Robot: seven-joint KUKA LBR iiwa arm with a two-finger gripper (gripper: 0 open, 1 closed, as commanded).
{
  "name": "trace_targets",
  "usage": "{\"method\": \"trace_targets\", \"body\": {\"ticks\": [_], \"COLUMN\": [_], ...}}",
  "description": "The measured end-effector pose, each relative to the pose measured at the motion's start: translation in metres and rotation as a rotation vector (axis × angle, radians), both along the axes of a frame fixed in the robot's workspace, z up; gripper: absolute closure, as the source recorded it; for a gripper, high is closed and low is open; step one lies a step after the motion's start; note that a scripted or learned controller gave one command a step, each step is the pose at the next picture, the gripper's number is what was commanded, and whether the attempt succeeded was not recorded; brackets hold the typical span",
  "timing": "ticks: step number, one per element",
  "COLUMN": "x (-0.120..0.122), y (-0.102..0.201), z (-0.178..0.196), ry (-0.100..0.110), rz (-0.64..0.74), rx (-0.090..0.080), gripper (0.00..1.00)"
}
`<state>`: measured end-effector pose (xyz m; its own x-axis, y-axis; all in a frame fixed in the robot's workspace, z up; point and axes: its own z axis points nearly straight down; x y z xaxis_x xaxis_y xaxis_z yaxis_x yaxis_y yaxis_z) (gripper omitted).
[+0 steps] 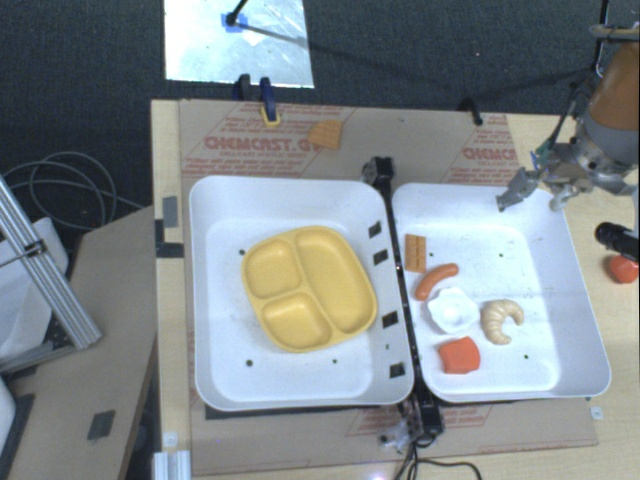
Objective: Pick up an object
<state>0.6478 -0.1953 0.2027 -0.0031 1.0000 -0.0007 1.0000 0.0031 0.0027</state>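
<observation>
White plastic forms the two shallow bins that sit side by side on a sheet of printed cardboard [400,138] in the camera view. The left bin [215,218] holds a yellow divided plate [308,288], lying flat near its middle with three compartments. The right bin [560,278] holds the loose things that could be picked, all gathered in its near left part: a tan wafer [415,252] close to the left wall, a reddish sausage [436,280] just beside it, a small white cup [453,310] touching or almost touching the sausage's lower end, a pale croissant [501,320] just right of the cup, and an orange block [460,355] nearest the front rim. The gripper [532,194] hangs over the far right corner of the right bin, well apart from these things, its two fingers [508,198] spread with nothing between them. On the cardboard beyond the left bin lies a small tan piece [325,134], and a blue and yellow clamp [266,100] grips the far edge. A shiny sheet [238,28] lies on the dark floor beyond the bench.
</observation>
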Motion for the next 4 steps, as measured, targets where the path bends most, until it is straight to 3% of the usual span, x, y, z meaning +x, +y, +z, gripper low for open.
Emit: {"method": "trace_targets", "body": {"ticks": [1, 2, 3, 4], "x": [-0.039, -0.125, -0.147, -0.159], "y": [0.193, 0.255, 0.176, 0.142], "z": [-0.019, -0.010, -0.019, 0.121], "ry": [0.004, 0.006, 0.004, -0.016], "rz": [0.016, 0.008, -0.010, -0.003], "rx": [0.009, 0.005, -0.001, -0.002], "gripper": [0.00, 0.00, 0.00, 0.00]}}
